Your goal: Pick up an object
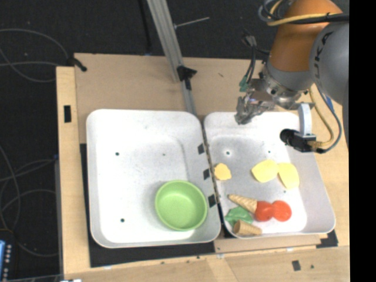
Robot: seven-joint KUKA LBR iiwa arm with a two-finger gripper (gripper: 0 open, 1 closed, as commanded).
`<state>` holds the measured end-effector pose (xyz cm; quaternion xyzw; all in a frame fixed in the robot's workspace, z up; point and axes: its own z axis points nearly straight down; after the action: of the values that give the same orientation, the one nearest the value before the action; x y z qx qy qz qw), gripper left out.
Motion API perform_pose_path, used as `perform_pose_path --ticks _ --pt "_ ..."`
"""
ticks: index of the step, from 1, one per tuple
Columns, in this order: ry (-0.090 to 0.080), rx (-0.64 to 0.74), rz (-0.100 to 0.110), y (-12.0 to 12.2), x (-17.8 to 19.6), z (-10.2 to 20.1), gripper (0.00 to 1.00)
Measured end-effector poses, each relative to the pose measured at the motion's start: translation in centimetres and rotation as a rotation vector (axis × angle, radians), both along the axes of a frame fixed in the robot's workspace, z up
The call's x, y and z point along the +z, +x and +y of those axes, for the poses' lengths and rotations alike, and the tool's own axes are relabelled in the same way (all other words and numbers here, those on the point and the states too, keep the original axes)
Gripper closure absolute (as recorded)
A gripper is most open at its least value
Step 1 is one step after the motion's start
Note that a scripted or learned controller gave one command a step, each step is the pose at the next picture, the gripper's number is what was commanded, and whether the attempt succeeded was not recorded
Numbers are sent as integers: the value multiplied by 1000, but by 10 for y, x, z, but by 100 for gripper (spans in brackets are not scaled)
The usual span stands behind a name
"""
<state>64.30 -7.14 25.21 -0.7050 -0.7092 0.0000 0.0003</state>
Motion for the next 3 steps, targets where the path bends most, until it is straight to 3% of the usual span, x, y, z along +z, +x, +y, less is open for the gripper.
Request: perform_pose_path --ticks 3 --pt "3 3 0 -47 5 145 100"
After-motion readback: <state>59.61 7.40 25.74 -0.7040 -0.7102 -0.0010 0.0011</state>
